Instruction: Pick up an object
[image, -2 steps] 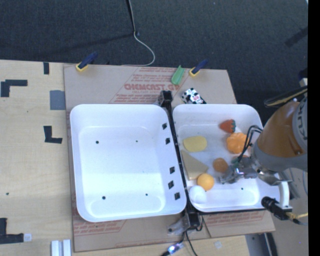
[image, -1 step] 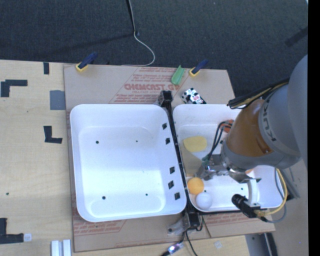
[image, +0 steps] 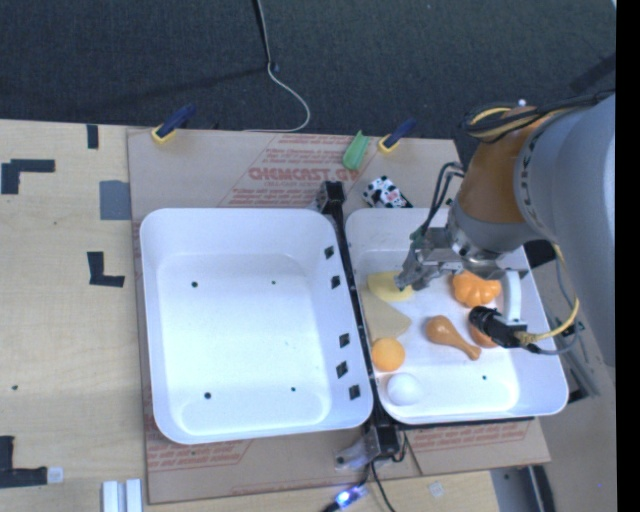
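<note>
My gripper (image: 413, 277) hangs low in the right bin (image: 455, 405), its tip at the edge of a flat pale yellow piece (image: 388, 289) near the bin's left wall. An orange lumpy toy (image: 474, 290) lies just right of the gripper. An orange-brown drumstick-shaped toy (image: 450, 336) lies in the middle of the bin. At the front left are an orange ball (image: 388, 353) and a white ball (image: 404, 388). Nothing shows between the gripper's tips.
The left bin (image: 165, 300) stands beside the right one, with a black divider strip (image: 345, 300) between them. A black-and-white spotted toy (image: 382, 192) lies on the cardboard behind the right bin. Clamps (image: 355, 150) sit along the board's far edge.
</note>
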